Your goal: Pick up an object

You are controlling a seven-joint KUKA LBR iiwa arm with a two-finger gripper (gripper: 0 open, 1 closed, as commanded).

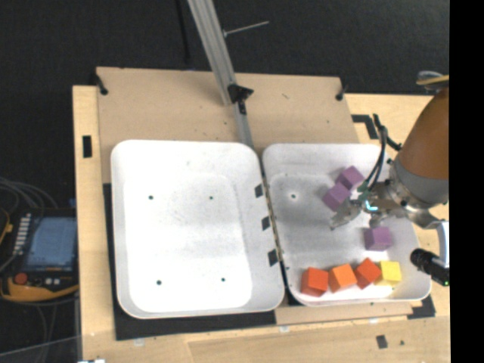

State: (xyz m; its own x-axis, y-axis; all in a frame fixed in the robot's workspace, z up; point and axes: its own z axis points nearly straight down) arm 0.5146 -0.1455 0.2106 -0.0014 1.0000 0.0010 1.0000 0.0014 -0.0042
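A grey robot arm (423, 157) with an orange band reached in from the right over the right-hand white bin (302, 165), its gripper (357, 209) hanging low among a scatter of purple blocks. One purple block (350, 178) lay toward the back of the bin, a second purple block (336, 197) sat just beside the fingertips on their left, and a third purple block (377, 238) rested nearer the front, below the wrist. Along the front wall ran a row of an orange-red block (314, 280), an orange block (342, 277), a red block (368, 271) and a yellow block (391, 271). The left-hand white bin (128, 203) stood alongside, touching the first.

The fingers appeared to stand somewhat apart with nothing seen between them, though the slanted view left their exact spread uncertain. The second purple block looked the likeliest target. A clean grasp would probably call for centring the fingers over that block so it sat squarely between them, lining them up with its flat sides, and descending fully before closing, since a glancing touch could nudge it against its neighbour behind.
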